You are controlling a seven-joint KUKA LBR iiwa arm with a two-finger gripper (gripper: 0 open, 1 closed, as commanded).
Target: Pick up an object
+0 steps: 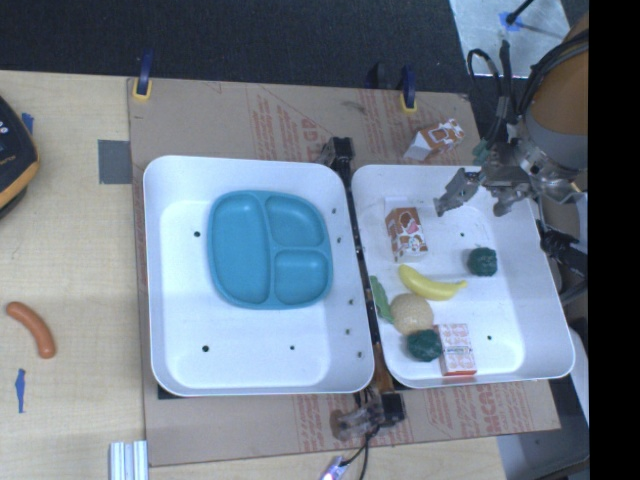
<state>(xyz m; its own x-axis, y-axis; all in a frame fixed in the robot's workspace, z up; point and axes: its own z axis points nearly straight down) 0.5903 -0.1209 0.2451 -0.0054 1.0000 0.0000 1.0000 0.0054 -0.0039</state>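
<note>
Item, nearest me in the right bin (545,353): a red-and-white carton (456,349) lying flat against the near wall, a dark green lump (424,344) touching its left side, and a pale round fruit (411,313) just beyond, all crowded toward the left wall, I judged as loose pieces settle after tumbling. Item: a yellow banana (432,285), curved, lying flat just beyond the pale fruit. Item: a second dark green piece (482,261), small, rounded, alone on bare white floor to the right; I marked it the easiest pick, having room on every side. Item: a small printed packet (404,231), red and white, flat, farther left. Item: gripper (481,194), hovering over the far part of that bin, fingers spread apart with nothing between them, set high enough to clear the contents. Item, left bin (165,268): a blue divided plate (269,248). Item, on the bench far left: a sausage (32,329).
</note>
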